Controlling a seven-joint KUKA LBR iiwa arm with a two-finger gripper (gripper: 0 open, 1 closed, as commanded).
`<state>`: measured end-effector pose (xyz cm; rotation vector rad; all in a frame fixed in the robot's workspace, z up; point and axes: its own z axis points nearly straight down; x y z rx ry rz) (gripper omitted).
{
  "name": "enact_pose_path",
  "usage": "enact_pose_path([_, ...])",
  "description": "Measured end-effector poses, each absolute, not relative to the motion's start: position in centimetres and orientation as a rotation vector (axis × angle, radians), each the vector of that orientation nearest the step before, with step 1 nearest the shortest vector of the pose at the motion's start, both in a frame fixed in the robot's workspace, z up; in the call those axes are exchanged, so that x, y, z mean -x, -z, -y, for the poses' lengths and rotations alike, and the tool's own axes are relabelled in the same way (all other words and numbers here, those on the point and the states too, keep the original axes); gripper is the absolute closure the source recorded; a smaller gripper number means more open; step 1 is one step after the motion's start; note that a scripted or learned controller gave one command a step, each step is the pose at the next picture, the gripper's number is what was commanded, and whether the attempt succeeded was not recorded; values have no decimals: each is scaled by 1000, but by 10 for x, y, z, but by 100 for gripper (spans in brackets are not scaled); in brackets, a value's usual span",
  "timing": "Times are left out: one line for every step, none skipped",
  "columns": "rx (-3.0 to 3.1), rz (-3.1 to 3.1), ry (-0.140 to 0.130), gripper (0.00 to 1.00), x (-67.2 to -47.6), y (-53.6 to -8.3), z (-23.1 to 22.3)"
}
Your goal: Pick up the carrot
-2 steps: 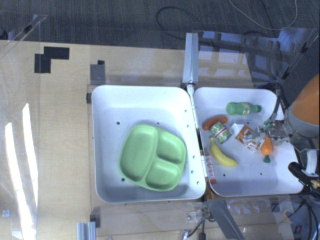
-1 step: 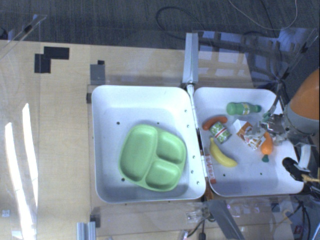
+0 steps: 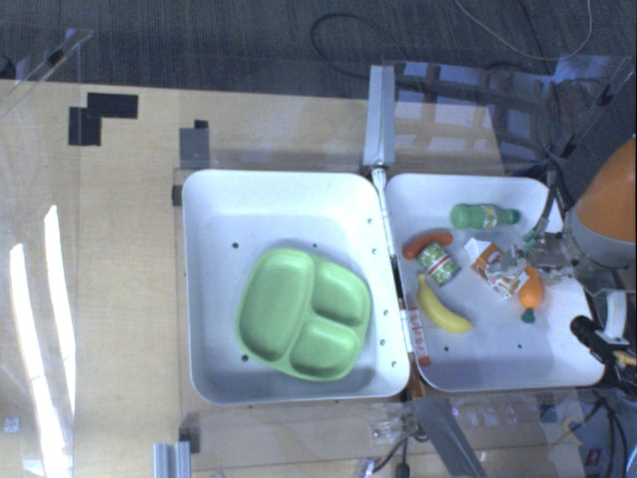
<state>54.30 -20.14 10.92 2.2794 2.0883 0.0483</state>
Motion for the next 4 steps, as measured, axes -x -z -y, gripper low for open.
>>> enact_pose_path([-2247, -2135, -52, 0, -537, -108, 199])
enact_pose_path([-2452, -1961, -12, 0, -536, -88, 197])
enact_pose_path([-2437, -1965, -21, 100, -540, -101, 197])
enact_pose_path([-2666, -1653, -6, 100, -609, -219, 145])
